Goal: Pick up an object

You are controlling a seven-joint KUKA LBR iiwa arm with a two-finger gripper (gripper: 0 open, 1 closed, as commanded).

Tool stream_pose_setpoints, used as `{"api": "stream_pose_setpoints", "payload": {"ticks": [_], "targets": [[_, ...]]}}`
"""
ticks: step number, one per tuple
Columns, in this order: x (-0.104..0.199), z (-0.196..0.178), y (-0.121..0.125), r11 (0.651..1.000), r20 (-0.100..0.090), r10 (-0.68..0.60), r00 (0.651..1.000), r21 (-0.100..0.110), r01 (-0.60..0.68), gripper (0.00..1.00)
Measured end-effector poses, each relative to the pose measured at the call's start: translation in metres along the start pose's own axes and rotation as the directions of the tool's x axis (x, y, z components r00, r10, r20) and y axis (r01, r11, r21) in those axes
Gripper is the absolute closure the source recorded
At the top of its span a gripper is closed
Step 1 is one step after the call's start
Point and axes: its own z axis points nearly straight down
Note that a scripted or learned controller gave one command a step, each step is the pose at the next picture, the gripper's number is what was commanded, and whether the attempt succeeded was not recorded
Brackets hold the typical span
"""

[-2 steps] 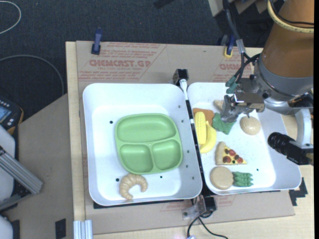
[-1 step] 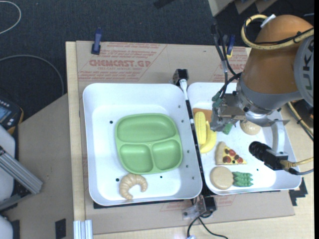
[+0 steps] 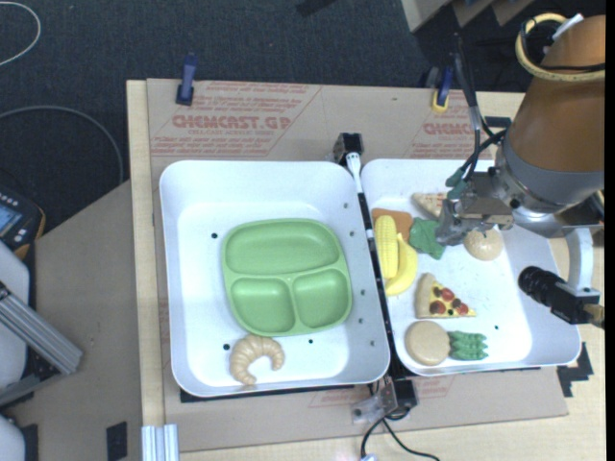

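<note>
The gripper [image 3: 452, 221] hangs low over the right bin [image 3: 538, 349], near its far-left part, just above a dark green leafy toy [image 3: 430, 240] that lies beside the banana [image 3: 393, 254]. Whether its fingers are spread or closed I cannot tell, and nothing shows clearly between them, so I judge the pick not yet made. Around it lie a pale round piece [image 3: 483, 246], a pizza slice [image 3: 440, 300], a bun [image 3: 427, 343] and a green broccoli-like toy [image 3: 468, 345] toward the near edge. The left bin [image 3: 187, 286] carries a green divided tray [image 3: 286, 275] at its middle and a croissant [image 3: 256, 356] by its near edge. What remains: closing on a piece and lifting it clear
</note>
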Motion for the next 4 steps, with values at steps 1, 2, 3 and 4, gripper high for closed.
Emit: {"api": "stream_pose_setpoints", "payload": {"ticks": [1, 2, 3, 4], "targets": [[0.065, 0.008, -0.021, 1.000, -0.005, -0.011, 1.000, 0.009, 0.011, 1.00], [0.019, -0.109, -0.018, 1.000, -0.001, 0.000, 1.000, -0.011, 0.000, 1.00], [0.064, -0.117, -0.019, 1.000, -0.003, -0.009, 1.000, 0.000, 0.009, 1.00], [0.028, -0.059, -0.020, 1.000, -0.001, 0.000, 1.000, 0.012, 0.000, 1.00]]}}
